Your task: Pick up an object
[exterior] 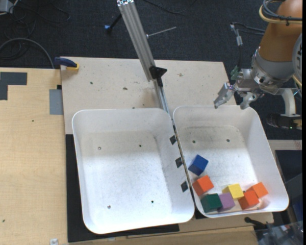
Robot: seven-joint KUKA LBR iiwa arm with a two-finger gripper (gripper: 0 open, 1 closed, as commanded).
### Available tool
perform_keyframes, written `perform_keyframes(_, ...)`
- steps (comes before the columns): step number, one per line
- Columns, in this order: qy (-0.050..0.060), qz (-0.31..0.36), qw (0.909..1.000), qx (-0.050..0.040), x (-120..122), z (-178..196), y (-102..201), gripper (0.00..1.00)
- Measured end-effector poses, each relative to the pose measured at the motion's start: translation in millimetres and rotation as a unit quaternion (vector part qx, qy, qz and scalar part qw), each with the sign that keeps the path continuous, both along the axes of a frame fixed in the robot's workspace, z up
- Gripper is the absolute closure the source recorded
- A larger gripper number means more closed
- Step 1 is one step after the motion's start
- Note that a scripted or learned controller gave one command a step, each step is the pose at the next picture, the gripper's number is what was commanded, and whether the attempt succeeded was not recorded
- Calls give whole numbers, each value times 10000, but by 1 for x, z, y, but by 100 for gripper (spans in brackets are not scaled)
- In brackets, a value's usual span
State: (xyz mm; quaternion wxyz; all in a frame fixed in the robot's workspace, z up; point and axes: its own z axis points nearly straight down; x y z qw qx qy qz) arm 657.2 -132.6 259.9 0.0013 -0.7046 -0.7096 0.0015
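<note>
Blocks lie clustered in the right bin (265,137) toward its 5 o'clock corner: going left to right, a blue cube (198,165), an orange cube (203,184), a green one (210,202), purple (226,201), yellow (235,190) and two more orange. At 1 o'clock of that bin the gripper (232,101) hangs over the far rim, its jaws apart with nothing between them. The left bin (122,167) sits just beside it on the counter (107,80).

The bench (117,80) is a pale wooden board, speckled with small dark marks; two shallow white bins rest on it side by side, the left bin (86,137) and the right bin (262,137), their inner rims touching; a black mat (70,188) shows under the left bin's edge; a blue-and-yellow clamp (66,63) grips the bench's far left corner.
</note>
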Motion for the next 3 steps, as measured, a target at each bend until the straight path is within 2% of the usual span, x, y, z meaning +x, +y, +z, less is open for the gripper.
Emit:
perform_keyframes(1,-53,-6,10000,-7,-49,157,0,0)
perform_keyframes(2,6,-54,10000,0,-79,130,-35,0)
perform_keyframes(3,16,-51,10000,5,-138,92,-48,0)
